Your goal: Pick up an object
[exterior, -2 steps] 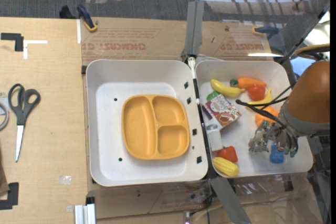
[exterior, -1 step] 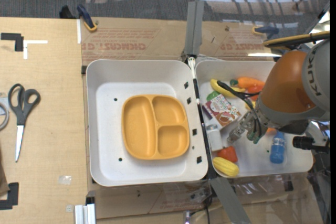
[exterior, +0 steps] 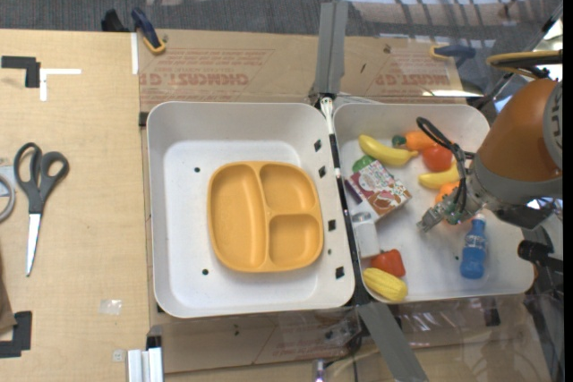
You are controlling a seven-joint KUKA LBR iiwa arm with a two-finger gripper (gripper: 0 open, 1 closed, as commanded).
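The right bin (exterior: 501, 282) holds several small items. A yellow banana (exterior: 387, 149) lies near its back, with an orange and red toy fruit (exterior: 431, 153) beside it. A red and green snack packet (exterior: 380, 189) sits by the left wall, above a white block (exterior: 364, 236). A red pepper (exterior: 387, 262) and a yellow piece (exterior: 385, 284) lie at the front left. A blue bottle (exterior: 474, 250) stands at the front right. My gripper (exterior: 440, 214) hangs low over the bin's middle, just left of the bottle and below a small yellow piece (exterior: 439, 178). Nothing visibly sits in it.
The left bin (exterior: 170, 219) holds a yellow divided plate (exterior: 265, 216). Scissors (exterior: 38, 188) lie on the wooden bench at the far left. The grey arm with its orange band (exterior: 526, 134) covers the right bin's right side. Cardboard lies behind both bins.
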